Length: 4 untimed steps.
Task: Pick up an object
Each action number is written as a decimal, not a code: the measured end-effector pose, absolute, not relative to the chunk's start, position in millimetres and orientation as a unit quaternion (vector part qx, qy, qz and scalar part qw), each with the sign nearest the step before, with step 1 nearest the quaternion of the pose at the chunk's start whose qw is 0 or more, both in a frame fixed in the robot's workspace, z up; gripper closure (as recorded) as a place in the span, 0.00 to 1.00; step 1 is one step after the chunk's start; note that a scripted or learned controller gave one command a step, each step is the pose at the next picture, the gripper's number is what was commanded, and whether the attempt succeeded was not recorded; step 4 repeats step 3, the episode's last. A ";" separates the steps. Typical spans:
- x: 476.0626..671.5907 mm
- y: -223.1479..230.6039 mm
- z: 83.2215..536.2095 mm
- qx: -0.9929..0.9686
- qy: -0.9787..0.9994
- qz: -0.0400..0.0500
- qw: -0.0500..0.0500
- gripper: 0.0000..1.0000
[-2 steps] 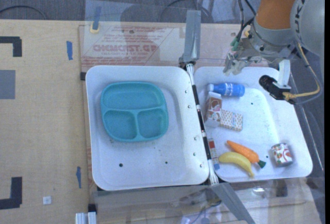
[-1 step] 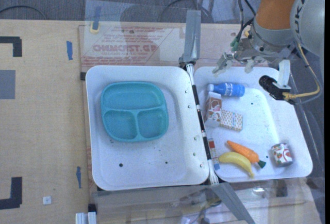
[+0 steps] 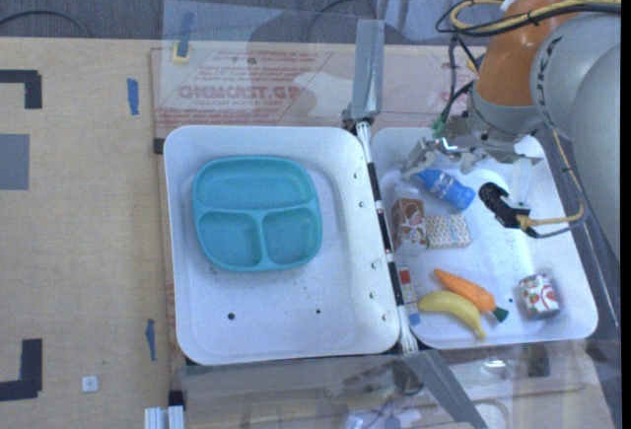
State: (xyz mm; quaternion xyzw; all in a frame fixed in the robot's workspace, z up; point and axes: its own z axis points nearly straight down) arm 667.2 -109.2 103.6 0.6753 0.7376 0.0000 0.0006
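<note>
Blue and white, the bottle (image 3: 445,188) lay in the right bin (image 3: 577,314), just below the gripper (image 3: 441,150), whose fingers seemed spread apart, though the view was poor there. Below the bottle sat a snack packet (image 3: 411,223), farther down a carrot (image 3: 464,288) and banana (image 3: 453,309). A teal plate (image 3: 257,213) lay well left of the bottle.

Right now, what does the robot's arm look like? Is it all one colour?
No. The arm is mostly pale grey and rounded, with a shiny orange band like a ball above the wrist. Yellow and black cables loop around that joint. At the end is a silvery metal gripper with thin parts, and a black piece with a yellow wire hangs beside it.
</note>
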 end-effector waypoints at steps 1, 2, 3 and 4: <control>634.4 -121.5 86.2 0.659 0.752 0.001 0.002 0.00; 636.2 -124.9 99.0 0.661 0.751 0.002 0.005 1.00; 661.5 -71.8 185.7 0.675 0.738 0.000 0.001 1.00; 661.5 -71.8 185.7 0.675 0.738 0.000 0.001 1.00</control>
